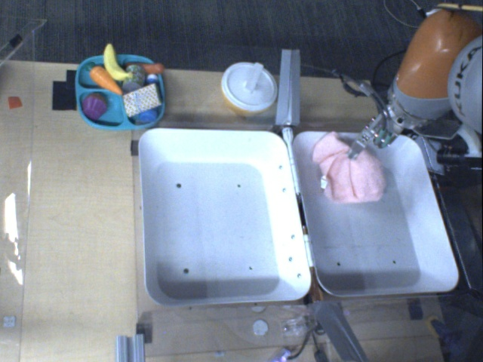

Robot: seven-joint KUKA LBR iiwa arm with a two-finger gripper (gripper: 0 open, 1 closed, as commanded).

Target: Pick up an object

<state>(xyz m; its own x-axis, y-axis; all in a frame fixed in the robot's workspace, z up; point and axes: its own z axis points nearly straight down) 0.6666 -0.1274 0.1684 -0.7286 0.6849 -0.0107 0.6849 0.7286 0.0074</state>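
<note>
Light wooden table (68, 225) against a dark carpeted floor, with two shallow white bins side by side on it. The left white bin (151, 202) has nothing to grab, so the only candidate is the soft pink crumpled cloth (349, 173) sitting toward 12 o'clock in the right white bin (430, 232).

The end effector (355, 151) is down at the cloth's 1 o'clock edge, tips touching or buried in the fabric. Can't tell if the fingers are spread or pinched (way too small and blurry there), so no claiming it has hold of anything.

What could go wrong, my guess: it's nipping the very edge of a floppy cloth, so a lift may catch just a fold that slides out, or it closes on nothing. The cloth is also near the bin's back wall, so a drag might bunch it against the rim instead of raising it.

Other stuff, all well out of the way: a blue divided tray (113, 115) of toy food including a yellow banana (113, 62) at 10 o'clock, a white lidded cup with yellow base (249, 87) at 12, and a grey metal divider bar (288, 89) between the bins. Nothing blocks the cloth.
</note>
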